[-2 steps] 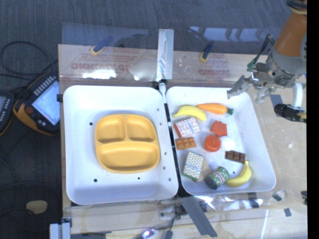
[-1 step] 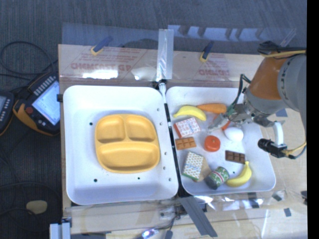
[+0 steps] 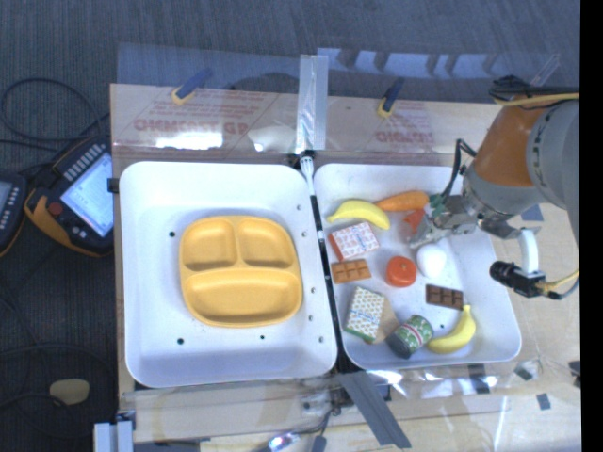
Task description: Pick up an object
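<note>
A: Where's the gripper (image 3: pixel 435 226)?
B: Low in the right bin (image 3: pixel 490 347), near its far right corner, just above a white egg (image 3: pixel 432 261) and beside a carrot (image 3: pixel 403 201). Can't tell whether it's clamped or released.
A: Nearby items?
B: Tomato (image 3: pixel 401 270), two bananas (image 3: pixel 358 213), chocolate (image 3: pixel 444 297), can (image 3: pixel 409 335). Yellow divided plate (image 3: pixel 241 269) sits mid left bin (image 3: pixel 141 328).

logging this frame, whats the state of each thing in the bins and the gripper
yellow tray: flat in left bin, compartments bare
can: on its side
upper banana: lying loose
lower banana: lying loose
white egg: loose, below gripper
gripper: low over right bin
</note>
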Controlling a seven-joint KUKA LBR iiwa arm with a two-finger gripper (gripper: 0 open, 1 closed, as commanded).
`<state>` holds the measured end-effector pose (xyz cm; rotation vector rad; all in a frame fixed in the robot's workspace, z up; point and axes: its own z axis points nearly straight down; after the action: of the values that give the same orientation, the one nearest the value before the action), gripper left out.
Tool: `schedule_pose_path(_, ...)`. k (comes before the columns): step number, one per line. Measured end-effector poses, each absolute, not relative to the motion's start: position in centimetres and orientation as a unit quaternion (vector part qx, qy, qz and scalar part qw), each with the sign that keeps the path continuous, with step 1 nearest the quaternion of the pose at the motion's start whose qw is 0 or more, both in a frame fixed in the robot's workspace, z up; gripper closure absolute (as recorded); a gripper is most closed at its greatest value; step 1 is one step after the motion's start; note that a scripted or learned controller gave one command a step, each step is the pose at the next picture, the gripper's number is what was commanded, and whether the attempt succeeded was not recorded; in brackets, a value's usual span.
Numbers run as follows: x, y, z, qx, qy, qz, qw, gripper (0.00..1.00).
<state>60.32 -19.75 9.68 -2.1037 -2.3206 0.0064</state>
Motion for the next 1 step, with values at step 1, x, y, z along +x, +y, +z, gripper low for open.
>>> schedule_pose_path(1,60.61,-14.08,8.98,-0.736,-0.677,-0.0015,-0.006,1.0)
